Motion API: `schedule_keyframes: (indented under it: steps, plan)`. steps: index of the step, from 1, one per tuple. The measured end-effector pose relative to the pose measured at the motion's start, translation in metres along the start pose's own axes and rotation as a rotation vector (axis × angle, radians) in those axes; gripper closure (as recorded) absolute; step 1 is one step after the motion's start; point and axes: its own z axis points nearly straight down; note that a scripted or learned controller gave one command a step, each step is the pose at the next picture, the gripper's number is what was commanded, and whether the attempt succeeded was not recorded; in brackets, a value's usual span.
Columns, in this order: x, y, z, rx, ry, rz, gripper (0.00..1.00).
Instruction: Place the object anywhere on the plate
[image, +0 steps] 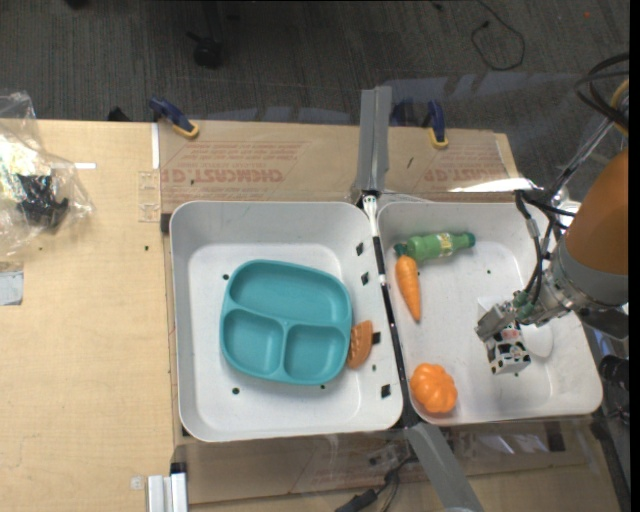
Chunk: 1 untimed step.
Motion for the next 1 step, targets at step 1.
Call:
schedule_keyframes:
  steps: [1]
  plan:
    - [0.0613,0.0406,0.0182,0.002,0.001,-0.046,1.00]
